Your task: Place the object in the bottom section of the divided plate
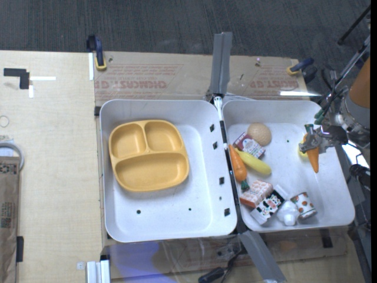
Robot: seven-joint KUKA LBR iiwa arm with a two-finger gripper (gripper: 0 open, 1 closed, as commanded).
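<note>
Gripper [312, 146] over right bin [336, 217], pinching an orange carrot-shaped toy [313, 158] (tip hanging down). Yellow divided plate [149, 155] sits in left bin [165, 226].

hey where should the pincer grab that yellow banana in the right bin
Grip the banana across its narrow middle, coming straight down from above. It lies flat and slanted, so the fingers should close across its width. Its upper end sits close to the carrot, while the lower right end has more free room.
</note>
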